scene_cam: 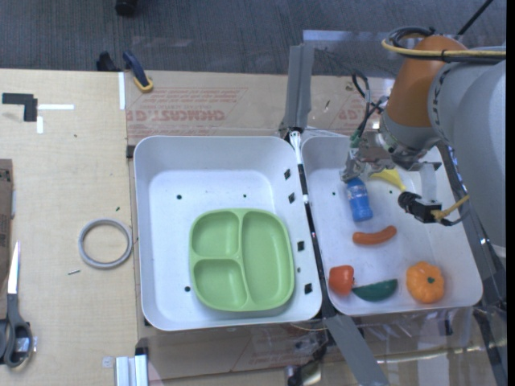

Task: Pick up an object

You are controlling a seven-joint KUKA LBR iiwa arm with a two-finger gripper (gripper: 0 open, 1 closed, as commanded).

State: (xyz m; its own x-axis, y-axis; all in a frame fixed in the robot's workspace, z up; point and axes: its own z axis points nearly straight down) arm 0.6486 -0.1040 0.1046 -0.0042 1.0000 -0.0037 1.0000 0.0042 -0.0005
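Where the gripper [355, 170] reaches down into the right bin [326, 215]:
Bottle: blue bottle [359, 200] lies just below the gripper, its cap end towards it.
Fingers: cannot tell whether spread or closed; bottle not seen between them.
Banana: yellow banana [389, 178] just right of the bottle.
Sausage: orange sausage [375, 236] near, below the bottle.
Tomato, green pepper, pumpkin: tomato [341, 278], green pepper [375, 290], pumpkin [425, 282] further below the bottle.
Left bin: green plate [241, 259] in left bin [157, 215], well left of the bottle.
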